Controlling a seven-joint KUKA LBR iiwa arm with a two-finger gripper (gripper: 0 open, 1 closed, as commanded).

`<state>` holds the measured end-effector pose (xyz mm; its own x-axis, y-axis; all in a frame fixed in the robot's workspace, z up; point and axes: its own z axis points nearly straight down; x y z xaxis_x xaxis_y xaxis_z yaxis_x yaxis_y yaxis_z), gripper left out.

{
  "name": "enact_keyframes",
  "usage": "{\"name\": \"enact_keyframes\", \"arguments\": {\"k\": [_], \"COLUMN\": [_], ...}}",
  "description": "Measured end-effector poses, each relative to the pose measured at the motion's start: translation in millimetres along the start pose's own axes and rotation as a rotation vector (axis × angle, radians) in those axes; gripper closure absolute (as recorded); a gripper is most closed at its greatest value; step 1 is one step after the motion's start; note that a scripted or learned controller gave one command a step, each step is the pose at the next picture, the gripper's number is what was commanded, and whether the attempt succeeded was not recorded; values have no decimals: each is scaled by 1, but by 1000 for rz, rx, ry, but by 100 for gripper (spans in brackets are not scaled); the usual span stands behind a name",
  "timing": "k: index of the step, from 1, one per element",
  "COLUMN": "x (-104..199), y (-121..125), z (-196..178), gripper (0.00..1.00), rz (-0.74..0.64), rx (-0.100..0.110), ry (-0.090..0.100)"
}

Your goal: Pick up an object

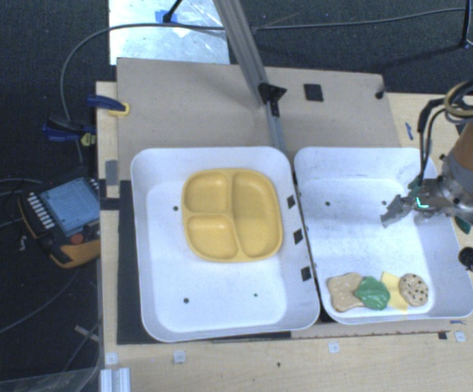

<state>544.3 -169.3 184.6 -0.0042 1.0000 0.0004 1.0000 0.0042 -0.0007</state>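
**Claw above the food pieces**

You see the grey two-finger claw (396, 209) over the right white bin (359, 178); whether it is spread or closed can't be told. Below it, well apart, lie 4 items: tan toast-shaped piece (343, 291), green leafy piece (372, 292), yellow wedge (392, 283), round speckled cookie (414, 288).

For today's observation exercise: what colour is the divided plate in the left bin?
Yellow; the divided plate shows clearly in the camera view.
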Motion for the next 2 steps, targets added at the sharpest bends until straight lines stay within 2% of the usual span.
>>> {"name": "enact_keyframes", "arguments": {"k": [1,2], "x": [0,0], "y": [1,-8], "z": [-1,45], "gripper": [0,0], "rz": [0,3], "rx": [-3,1], "ry": [-1,0]}}
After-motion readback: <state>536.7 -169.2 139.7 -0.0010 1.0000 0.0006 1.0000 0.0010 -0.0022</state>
